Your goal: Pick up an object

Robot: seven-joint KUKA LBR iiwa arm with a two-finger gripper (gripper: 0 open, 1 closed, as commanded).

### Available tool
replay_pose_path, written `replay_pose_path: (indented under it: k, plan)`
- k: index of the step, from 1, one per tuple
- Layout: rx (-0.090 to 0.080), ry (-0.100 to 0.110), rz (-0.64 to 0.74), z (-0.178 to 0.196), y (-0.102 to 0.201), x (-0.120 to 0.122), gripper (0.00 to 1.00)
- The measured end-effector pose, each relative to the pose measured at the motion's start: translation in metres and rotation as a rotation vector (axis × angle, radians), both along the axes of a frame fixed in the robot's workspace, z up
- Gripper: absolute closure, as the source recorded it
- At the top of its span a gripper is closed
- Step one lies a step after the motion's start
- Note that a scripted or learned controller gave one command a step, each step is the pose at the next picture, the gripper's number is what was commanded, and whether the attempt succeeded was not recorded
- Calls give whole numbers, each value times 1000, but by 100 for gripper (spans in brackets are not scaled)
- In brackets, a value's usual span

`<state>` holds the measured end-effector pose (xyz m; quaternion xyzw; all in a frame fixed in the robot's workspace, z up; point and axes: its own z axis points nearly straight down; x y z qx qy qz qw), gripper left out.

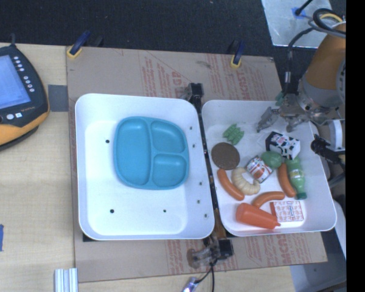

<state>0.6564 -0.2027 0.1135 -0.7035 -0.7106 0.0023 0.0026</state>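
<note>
- The right bin (328,221) holds a heap of toy food, all lying in its middle and near half.
- A black-and-white cow-patterned piece (282,143) lies nearest the gripper, just on its near side.
- A green round piece (271,159) touches the cow piece on its near side; a green bottle (297,178) lies just right of that.
- A brown disc (224,156) sits at the left of the heap, with a small green block (233,132) just beyond it.
- A small can (258,168) with a red and white label lies between the disc and the bottle.
- Two orange sausages (229,185) (268,198), a pale banana (245,182) and an orange carrot (255,217) lie toward the near edge, the carrot beside a red and white carton (288,212).
- The gripper (282,118) hangs over the far right part of this bin, fingers spread wide apart, one pointing left and one right.
- Nothing sits between the fingers; whether the tips touch the bin floor cannot be told.
- The left bin (94,163) carries a blue divided plate (151,152), well apart from the gripper.
</note>
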Motion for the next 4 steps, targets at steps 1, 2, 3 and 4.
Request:
replay_pose_path:
  k: [1, 2, 3, 4]
  plan:
    - [-1, -2, -4, -22, 46, 0, 0]
    - [-1, -1, -3, -22, 107, 0, 0]
    - [-2, 2, -1, -11, 106, 0, 100]
    - [-2, 2, -1, -11, 106, -1, 0]
